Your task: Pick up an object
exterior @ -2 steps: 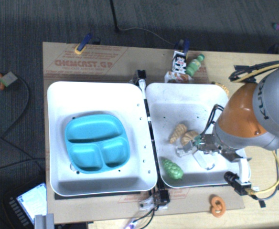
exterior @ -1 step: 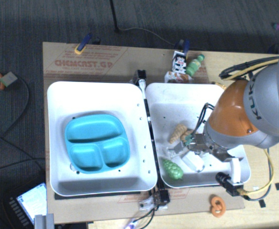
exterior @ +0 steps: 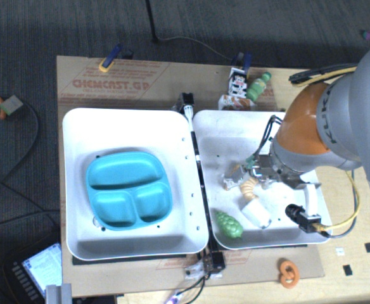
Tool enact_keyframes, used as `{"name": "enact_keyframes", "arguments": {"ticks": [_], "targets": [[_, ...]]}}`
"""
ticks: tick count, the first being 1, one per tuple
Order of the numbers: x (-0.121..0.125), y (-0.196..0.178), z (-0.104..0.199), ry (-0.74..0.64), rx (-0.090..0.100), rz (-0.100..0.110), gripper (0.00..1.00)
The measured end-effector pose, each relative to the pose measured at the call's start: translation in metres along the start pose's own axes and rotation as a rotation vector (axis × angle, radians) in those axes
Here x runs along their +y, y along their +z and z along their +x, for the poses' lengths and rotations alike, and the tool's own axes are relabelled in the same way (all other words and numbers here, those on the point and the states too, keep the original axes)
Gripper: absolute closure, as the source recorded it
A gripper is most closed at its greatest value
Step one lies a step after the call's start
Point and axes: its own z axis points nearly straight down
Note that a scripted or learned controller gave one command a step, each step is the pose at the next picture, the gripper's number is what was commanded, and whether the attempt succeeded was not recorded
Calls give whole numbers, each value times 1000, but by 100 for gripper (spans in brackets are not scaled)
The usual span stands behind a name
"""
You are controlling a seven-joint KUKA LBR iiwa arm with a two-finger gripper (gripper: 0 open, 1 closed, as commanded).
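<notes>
The two-finger gripper (exterior: 256, 170) sat low in the right white bin (exterior: 223, 128); its opening couldn't be told. A ridged tan shell-like object (exterior: 249, 185) lay at its six o'clock.

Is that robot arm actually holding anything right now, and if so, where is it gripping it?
It cannot be told. The tool is down in the right bin among small objects, right by a tan ridged piece, but its tip is unclear.

Divided tray (exterior: 129, 189) in left bin (exterior: 77, 170), small objects (exterior: 243, 198) in right bin (exterior: 223, 128)
</notes>
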Motion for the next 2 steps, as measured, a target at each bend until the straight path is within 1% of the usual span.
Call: {"name": "enact_keyframes", "arguments": {"ticks": [1,2], "targets": [[0,-9,0,1,0,2,100],[79,1,-2,-1,-4,-12,100]]}}
